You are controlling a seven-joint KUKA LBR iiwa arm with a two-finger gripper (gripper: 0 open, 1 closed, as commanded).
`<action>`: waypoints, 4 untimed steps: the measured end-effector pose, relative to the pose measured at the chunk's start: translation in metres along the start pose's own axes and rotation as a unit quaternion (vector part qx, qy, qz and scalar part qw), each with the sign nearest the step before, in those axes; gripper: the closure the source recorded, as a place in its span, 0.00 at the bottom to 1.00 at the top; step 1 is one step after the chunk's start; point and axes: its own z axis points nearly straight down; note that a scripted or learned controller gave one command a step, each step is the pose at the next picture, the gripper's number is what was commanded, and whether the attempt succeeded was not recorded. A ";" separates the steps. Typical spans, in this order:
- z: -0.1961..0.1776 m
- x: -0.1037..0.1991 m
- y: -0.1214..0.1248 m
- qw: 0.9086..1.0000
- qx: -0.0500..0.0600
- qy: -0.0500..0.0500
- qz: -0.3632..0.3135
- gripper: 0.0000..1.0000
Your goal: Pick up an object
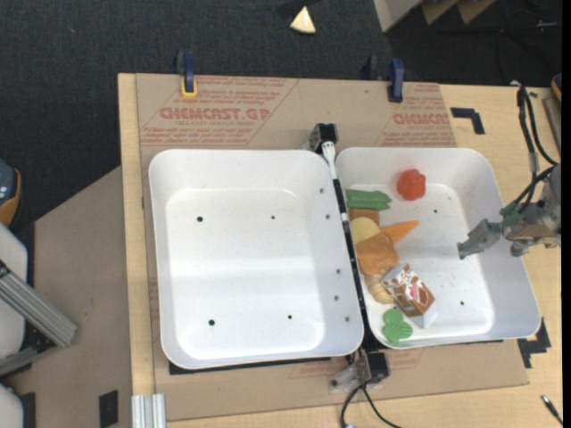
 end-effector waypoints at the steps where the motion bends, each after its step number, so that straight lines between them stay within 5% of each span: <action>1: 0.145 0.082 0.061 1.000 0.001 0.002 -0.004 0.00; 2: 0.030 0.120 0.170 1.000 -0.010 -0.001 -0.004 0.00; 3: 0.115 0.079 0.180 1.000 -0.001 0.000 -0.001 0.00; 4: 0.033 0.147 0.148 1.000 -0.003 0.001 -0.003 0.00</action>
